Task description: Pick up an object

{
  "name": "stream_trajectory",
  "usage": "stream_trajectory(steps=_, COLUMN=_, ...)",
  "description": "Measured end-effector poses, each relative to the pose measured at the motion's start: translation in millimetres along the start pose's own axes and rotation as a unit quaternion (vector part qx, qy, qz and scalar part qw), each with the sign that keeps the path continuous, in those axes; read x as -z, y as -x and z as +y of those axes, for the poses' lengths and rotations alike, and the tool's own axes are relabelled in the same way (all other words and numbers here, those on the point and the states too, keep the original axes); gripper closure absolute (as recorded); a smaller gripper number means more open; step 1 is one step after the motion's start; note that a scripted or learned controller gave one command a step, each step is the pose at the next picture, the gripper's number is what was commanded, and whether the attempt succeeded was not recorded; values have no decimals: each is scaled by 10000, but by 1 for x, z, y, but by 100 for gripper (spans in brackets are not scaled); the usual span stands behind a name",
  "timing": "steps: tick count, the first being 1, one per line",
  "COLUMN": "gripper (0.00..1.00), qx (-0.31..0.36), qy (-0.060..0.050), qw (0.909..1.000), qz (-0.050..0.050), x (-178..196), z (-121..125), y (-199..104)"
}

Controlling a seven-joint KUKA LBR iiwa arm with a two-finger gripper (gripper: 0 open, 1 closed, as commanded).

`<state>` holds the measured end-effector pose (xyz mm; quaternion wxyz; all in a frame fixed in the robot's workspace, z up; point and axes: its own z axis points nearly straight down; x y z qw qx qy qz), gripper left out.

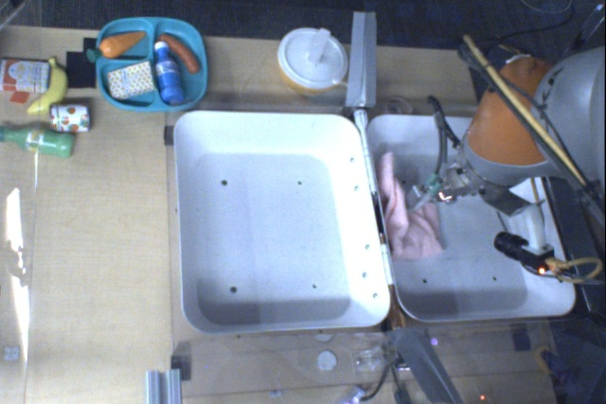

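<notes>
Lying crumpled against the left wall of the right bin (473, 293), the pink cloth (405, 213) looks soft, limp and light; a raised fold near its middle seems the best place to pinch. The gripper (428, 194) hovers at its right edge, its state impossible to tell. The bin is smooth, rigid white plastic.

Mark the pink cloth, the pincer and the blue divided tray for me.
pink cloth (409, 220): camera view, on its bunched middle, in the right bin.
pincer (428, 192): camera view, at the fingertips above the cloth.
blue divided tray (194, 41): camera view, on its right rim.
</notes>
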<state>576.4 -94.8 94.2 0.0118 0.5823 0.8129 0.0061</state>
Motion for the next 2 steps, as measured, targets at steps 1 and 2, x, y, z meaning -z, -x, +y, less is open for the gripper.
stream_trajectory(steps=1, gripper=100, qx=19, qy=16, qw=10000, qz=16, x=11, z=3, y=-2)
stream_trajectory(steps=2, gripper=100, qx=249, qy=-92, qw=9996, qz=49, x=90, z=99, y=-25)
